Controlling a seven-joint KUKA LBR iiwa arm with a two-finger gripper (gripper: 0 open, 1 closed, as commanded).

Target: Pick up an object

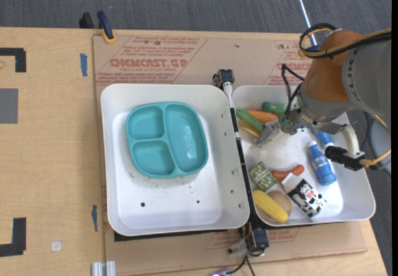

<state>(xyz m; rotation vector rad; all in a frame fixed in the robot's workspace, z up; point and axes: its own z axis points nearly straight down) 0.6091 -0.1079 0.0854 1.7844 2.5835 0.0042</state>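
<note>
Reaching in from the right, the arm (348, 76) hangs its gripper (271, 134) over the right bin (357, 206), fingers spread apart on nothing. Just beside them lies the carrot (262, 116), its long axis running left-right along the bin's upper part.

- Left bin (118, 163) holding a teal divided plate (166, 139).
- Cardboard sheet (155, 57) under both bins, red print on it.
- Tabletop (43, 144) with black tape marks (17, 59) and blue tape bits (83, 64).
</note>
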